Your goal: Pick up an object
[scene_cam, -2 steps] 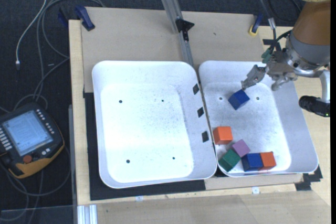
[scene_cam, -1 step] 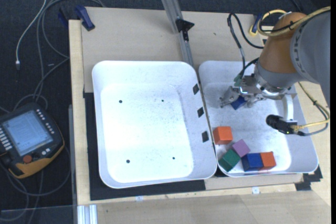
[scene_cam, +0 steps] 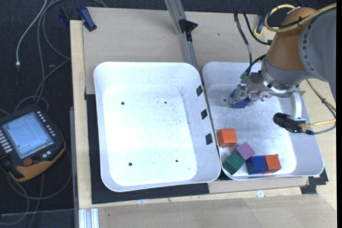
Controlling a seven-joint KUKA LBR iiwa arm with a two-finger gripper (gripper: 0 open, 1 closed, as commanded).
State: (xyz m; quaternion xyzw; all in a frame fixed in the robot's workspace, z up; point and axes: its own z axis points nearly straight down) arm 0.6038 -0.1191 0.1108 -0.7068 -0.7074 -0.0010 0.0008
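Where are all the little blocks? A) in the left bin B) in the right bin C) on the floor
B: the orange block, purple block, green block and the others sit in the right bin, near its front edge.

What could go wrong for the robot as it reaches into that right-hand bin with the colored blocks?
The gripper sits over a blue object near the back of the right bin; the grasp isn't clearly visible, so it may slip or miss.

The other blocks crowd the front edge: orange block, purple block, green block, blue block, small orange block. Touching neighbours could get nudged or jam the fingers.

Loose cables beside the wrist might snag.
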